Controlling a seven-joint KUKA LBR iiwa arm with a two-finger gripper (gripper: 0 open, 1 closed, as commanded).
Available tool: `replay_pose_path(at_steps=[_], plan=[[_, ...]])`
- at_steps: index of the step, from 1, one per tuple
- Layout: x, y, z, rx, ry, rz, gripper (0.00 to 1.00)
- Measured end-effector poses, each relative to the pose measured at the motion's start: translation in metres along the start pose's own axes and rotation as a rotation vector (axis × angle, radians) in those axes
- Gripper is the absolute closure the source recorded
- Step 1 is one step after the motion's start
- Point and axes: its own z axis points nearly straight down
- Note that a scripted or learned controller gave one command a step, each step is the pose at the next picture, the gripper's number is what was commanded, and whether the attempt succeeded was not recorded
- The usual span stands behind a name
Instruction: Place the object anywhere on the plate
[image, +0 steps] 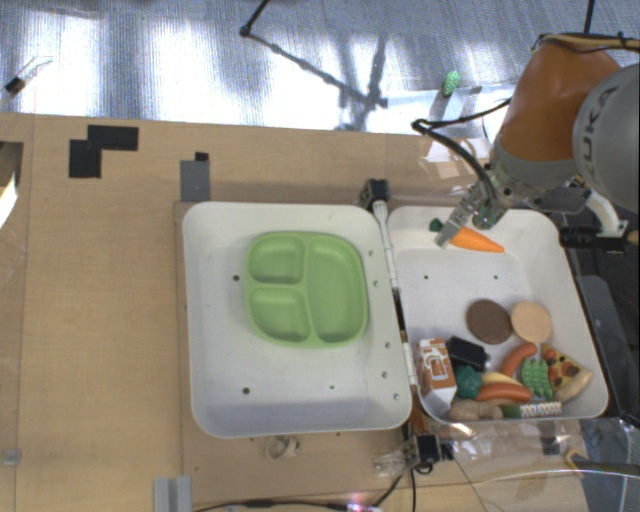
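Reaching in over the right bin (560, 300), the arm (560, 110) brings its tool (478, 215) down at the far end of that bin, right above a toy carrot (474, 240). The carrot lies on its side on the bin floor with its green top toward the plate and its orange tip pointing away from it. The tool appears to touch or nearly touch the carrot's upper edge, but I cannot tell whether its jaws are wide or narrow, nor whether the carrot sits between them.

To do this step well, I judge the jaws should straddle the thick orange body across its width, not the thin tip, and should sink low enough to catch it before lifting. The green plate (305, 288), with three compartments, rests in the middle of the left bin (215, 400), well apart from the carrot, so the carry must clear the raised rims between the bins.

Other toy food crowds the right bin's near corner, far from the carrot. Both bins sit on a pale wooden worktop (90, 330); beyond it the floor looks grey and sunlit.
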Motion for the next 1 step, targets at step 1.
replay_pose_path(at_steps=[1], plan=[[0.0716, 0.0621, 0.0015, -0.002, 0.006, -0.110, 1.00]])
